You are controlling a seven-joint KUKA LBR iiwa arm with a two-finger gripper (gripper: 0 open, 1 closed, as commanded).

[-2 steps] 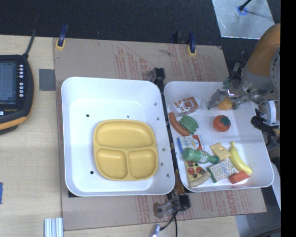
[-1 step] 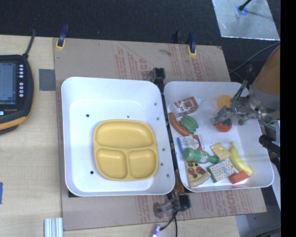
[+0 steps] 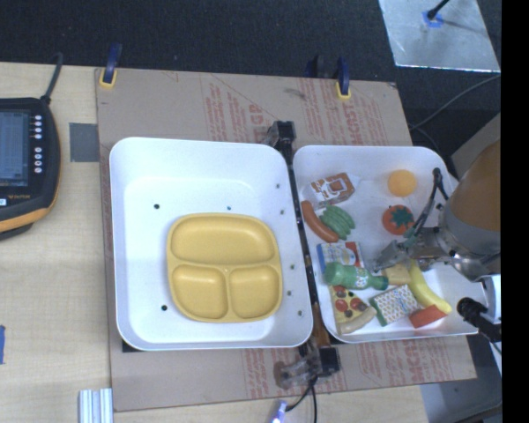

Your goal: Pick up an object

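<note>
The right white bin [image 3: 370,154] holds several toy foods: a brown carton [image 3: 331,186], an orange [image 3: 402,182], a sausage [image 3: 316,221], a green pepper [image 3: 339,219], a tomato [image 3: 395,219], a blue and white carton [image 3: 339,255], a green bottle [image 3: 353,278], a banana [image 3: 428,293], a pizza slice [image 3: 348,307] and a checkered cracker [image 3: 394,303]. My gripper [image 3: 400,254] reaches in from the right and hangs low over the bin's middle right, just below the tomato and above the banana's upper end. Nothing is visibly held.
The left white bin [image 3: 141,170] carries a yellow divided plate [image 3: 222,266]. A teach pendant [image 3: 13,166] lies on the bench at far left. The grey arm with its orange band [image 3: 476,201] covers the right bin's right edge. Clamps hold the cardboard at the back.
</note>
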